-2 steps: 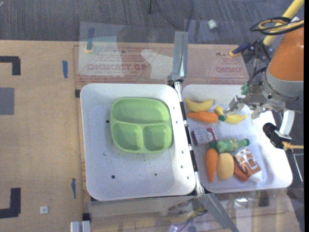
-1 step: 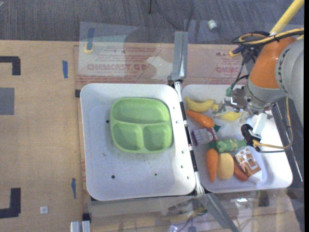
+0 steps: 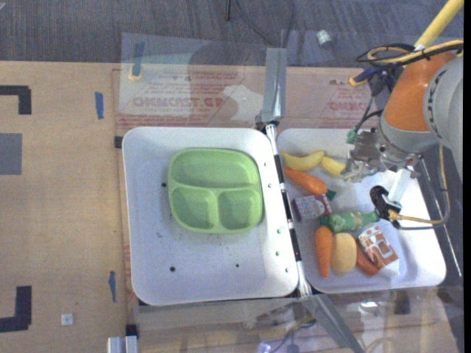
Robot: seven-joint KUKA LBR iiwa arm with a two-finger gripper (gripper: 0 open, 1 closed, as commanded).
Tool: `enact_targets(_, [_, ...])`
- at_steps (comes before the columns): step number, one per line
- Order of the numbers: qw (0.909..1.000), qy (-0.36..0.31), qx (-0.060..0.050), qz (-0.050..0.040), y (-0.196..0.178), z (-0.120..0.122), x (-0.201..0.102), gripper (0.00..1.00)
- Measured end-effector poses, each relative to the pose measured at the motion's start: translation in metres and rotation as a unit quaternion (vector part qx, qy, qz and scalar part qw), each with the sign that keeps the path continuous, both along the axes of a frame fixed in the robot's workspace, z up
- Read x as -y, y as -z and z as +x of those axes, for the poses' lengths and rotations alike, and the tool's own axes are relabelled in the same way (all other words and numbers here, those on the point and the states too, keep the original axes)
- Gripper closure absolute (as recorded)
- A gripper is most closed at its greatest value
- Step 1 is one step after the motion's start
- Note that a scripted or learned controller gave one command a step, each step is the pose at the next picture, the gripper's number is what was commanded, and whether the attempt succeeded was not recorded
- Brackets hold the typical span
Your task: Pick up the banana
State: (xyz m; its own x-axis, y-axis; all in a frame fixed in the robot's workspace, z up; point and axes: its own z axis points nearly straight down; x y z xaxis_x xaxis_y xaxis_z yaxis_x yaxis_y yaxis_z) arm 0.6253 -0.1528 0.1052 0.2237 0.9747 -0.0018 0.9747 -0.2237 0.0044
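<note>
The banana [image 3: 302, 160] is yellow and curved and lies at the far left of the right bin [image 3: 430, 259]. Just right of it lies a second small yellow piece [image 3: 333, 166]. My gripper [image 3: 356, 168] hangs low over the far part of that bin, right beside this yellow piece and a short way right of the banana. The wrist and its cables hide the fingertips.
An orange carrot [image 3: 305, 182] lies just in front of the banana. Nearer lie a red packet [image 3: 309, 207], a green item [image 3: 353, 220], another carrot [image 3: 324, 250], a yellow fruit [image 3: 343, 252] and an orange-white box [image 3: 377, 245]. The left bin [image 3: 147, 263] holds a green divided plate [image 3: 215, 190].
</note>
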Motion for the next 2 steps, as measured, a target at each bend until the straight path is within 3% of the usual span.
enact_targets(1, [1.0000,0.000,0.000,0.0000,0.000,0.000,0.000,0.00])
enact_targets(2, [0.9999,0.016,-0.004,0.0006,0.020,0.040,-0.005,0.00])
